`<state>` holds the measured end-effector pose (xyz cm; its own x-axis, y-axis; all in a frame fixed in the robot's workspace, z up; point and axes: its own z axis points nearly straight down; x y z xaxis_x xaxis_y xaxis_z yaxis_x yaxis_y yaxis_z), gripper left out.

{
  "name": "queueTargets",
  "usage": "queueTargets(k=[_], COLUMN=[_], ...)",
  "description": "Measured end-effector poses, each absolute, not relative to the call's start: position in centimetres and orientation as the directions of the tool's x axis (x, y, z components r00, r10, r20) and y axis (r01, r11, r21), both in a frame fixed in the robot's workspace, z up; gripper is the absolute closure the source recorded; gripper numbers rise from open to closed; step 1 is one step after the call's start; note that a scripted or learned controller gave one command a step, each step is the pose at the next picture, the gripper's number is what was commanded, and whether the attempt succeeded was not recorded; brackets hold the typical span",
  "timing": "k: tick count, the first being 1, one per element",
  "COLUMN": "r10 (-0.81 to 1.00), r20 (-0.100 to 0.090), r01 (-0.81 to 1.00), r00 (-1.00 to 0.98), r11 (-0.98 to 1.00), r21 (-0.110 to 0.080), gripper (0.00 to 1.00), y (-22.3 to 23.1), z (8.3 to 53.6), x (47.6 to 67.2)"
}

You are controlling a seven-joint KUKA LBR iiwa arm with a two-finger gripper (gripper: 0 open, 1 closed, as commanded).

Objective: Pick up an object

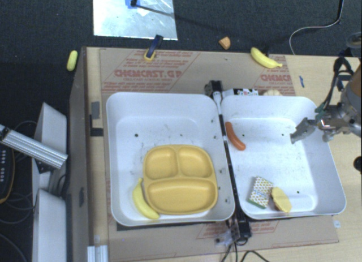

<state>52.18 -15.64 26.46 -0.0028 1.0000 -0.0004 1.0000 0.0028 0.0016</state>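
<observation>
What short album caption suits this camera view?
Gripper hovers over right bin holding hot dog.

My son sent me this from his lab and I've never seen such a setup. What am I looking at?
One camera looks down at a slant on a bench with two shallow white bins. The left bin holds a yellow divided plate and a toy banana at its edge. The right bin holds a toy hot dog, a patterned block and a yellow slice-shaped toy. From the right reaches a robot arm; its pincer hovers over the right bin with nothing visibly in it. Another banana lies behind the bins.
</observation>
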Motion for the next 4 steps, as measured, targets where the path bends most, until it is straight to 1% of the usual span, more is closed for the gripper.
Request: queueTargets(k=[1,2,3,4], r10=[1.0,1.0,1.0,1.0], r20=[0.001,0.0,-0.001,-0.001], r01=[1.0,1.0,1.0,1.0], r00=[-0.004,-0.002,-0.004,-0.006], r11=[0.004,0.002,0.004,0.006], r21=[-0.001,0.002,0.003,0.005], gripper=[0.0,0.0,0.0,1.0], y=[-9.6,-8.7,-9.4,-9.4], z=[19.1,8.4,8.5,9.6], x=[55.0,55.4,63.6,63.7])
